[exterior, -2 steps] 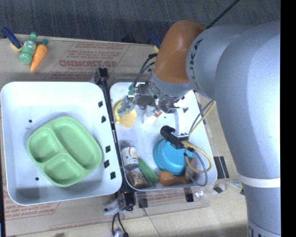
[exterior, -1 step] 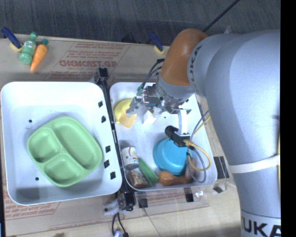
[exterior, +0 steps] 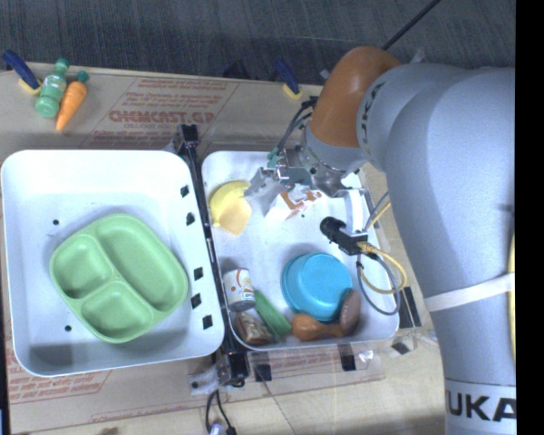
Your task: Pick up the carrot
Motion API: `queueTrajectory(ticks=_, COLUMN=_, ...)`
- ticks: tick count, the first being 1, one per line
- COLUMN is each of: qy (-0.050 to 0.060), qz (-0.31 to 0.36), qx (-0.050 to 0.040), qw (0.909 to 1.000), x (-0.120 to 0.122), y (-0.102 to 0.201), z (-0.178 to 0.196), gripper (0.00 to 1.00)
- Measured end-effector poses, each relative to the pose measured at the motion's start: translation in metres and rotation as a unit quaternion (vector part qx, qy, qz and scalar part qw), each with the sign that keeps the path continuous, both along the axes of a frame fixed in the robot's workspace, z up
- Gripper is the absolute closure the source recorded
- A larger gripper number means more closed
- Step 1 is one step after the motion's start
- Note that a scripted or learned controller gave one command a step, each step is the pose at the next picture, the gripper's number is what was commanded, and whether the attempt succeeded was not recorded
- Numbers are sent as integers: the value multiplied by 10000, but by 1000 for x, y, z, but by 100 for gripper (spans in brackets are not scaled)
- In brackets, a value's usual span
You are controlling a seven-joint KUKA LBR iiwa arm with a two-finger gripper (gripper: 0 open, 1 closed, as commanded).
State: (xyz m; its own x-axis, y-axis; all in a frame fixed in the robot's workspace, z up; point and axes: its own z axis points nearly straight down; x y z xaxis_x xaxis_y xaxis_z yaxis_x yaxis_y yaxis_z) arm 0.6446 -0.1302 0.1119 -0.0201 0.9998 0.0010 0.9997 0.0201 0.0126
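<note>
**Clerk:** Item one, the gripper?

**Arm:** My gripper (exterior: 286, 187) hangs over the right bin (exterior: 272, 243), toward that bin's 12 o'clock end. Released, clenched or grasping something: I cannot tell from this angle.

**Clerk:** Item two, the carrot?

**Arm:** Carrot (exterior: 70, 104), orange with a green top. It lies on the brown surface (exterior: 145, 116) outside both bins, at about 10 o'clock from my gripper and well apart from it. It is tilted, with the green end toward 1 o'clock. A green bottle (exterior: 50, 93) sits just beside it at 9 o'clock.

**Clerk:** Contents of the right bin?

**Arm:** A yellow piece (exterior: 229, 207) is near my gripper, at 8 o'clock from it. A blue bowl (exterior: 317, 284) is at 5 o'clock from my gripper. A can (exterior: 239, 288) lies by the bin's 9 o'clock wall. A green vegetable (exterior: 272, 314) is slanted just beside the can at 4 o'clock. An orange piece (exterior: 310, 326) is at the bowl's 6 o'clock edge, and I cannot tell what it is. A brown piece (exterior: 350, 309) is touching the bowl at 4 o'clock.

**Clerk:** Left bin?

**Arm:** The left bin (exterior: 36, 207) holds one green divided plate (exterior: 118, 275), lying flat near the middle.

**Clerk:** Sundries?

**Arm:** A blue clip (exterior: 20, 69) is at 10 o'clock from the bottle.
</note>
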Motion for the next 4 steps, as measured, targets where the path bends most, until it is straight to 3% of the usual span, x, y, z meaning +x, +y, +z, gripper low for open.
queueTrajectory(ticks=1, qy=2, qz=-50, qx=-23, qw=10000, x=2, y=32, z=176, gripper=0)
queueTrajectory(ticks=2, qy=128, qz=-594, qx=0, qw=9982, x=11, y=114, z=102, gripper=0)
queueTrajectory(ticks=3, qy=93, qz=-1368, qx=-6, qw=9906, x=11, y=205, z=111, gripper=0)
queueTrajectory(ticks=4, qy=91, qz=-4435, qx=3, qw=8962, x=12, y=194, z=130, gripper=0)
